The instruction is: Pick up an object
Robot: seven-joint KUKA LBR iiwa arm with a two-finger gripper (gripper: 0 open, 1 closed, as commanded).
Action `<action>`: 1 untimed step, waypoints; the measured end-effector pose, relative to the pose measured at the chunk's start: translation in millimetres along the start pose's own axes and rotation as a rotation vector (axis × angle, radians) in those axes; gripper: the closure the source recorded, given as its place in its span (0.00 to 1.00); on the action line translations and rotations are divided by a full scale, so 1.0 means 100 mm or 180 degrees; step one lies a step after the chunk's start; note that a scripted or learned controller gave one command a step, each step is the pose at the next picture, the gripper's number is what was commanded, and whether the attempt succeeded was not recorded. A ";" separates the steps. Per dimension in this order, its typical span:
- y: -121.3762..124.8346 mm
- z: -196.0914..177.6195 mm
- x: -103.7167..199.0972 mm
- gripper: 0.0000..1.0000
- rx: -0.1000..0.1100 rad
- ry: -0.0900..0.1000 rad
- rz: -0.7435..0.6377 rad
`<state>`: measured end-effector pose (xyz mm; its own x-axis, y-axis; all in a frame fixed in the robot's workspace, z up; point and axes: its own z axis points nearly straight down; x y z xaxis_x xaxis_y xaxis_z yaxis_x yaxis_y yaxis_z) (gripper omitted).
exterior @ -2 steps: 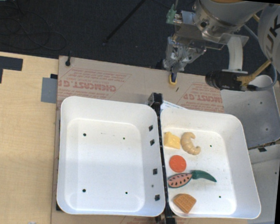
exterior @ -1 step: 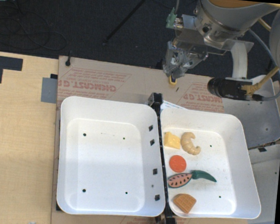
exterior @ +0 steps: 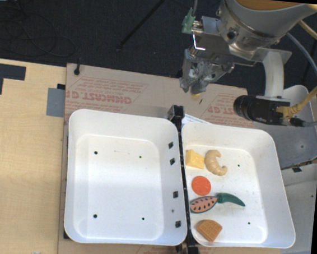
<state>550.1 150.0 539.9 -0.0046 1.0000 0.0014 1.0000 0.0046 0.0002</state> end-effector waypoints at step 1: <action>-0.06 1.57 0.62 1.00 0.0065 -0.0023 -0.0003</action>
<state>544.3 212.6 383.0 -0.0058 1.0000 -0.0057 0.9998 0.0057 -0.0201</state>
